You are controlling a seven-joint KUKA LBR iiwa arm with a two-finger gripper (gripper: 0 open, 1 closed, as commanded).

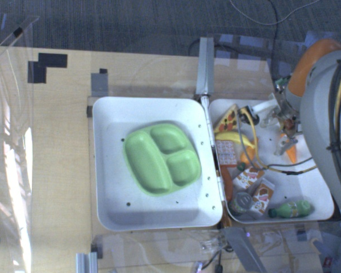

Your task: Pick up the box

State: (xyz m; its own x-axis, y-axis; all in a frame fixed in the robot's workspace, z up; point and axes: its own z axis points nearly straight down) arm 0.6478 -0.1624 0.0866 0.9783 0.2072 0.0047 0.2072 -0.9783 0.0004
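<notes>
Gripper (284,131) hangs low over the right bin (321,187), near its far right corner, beneath the grey arm (329,112) with its orange band; whether it is open or closed I cannot tell, and nothing can be seen held in it.

At the bench's left side, bare pale wood (51,164) runs wide and unobstructed, with black tape marks (44,66) near the far edge. Next comes the left bin (111,198), shallow, white and smooth with rounded corners. A green divided tray (162,158) of matte plastic, three compartments, sits near its middle, tilted, with open white floor all round it, widest along the near edge.

A metal rail (205,67) stands at the far end of the seam between the bins. The right bin is crowded along its left wall: a pizza-slice toy (228,118) at the far left corner, a yellow banana (238,136) just beside it, a flat printed card (226,152) below. The box (248,179), small printed cardboard in red and white, lies near the left wall toward the near edge, with a second like carton (263,196) just beside it and a round tin (241,201) at the near left corner. A green bottle (291,210) lies on its side along the near edge. Cables (273,166) loop across the bin's middle.
</notes>
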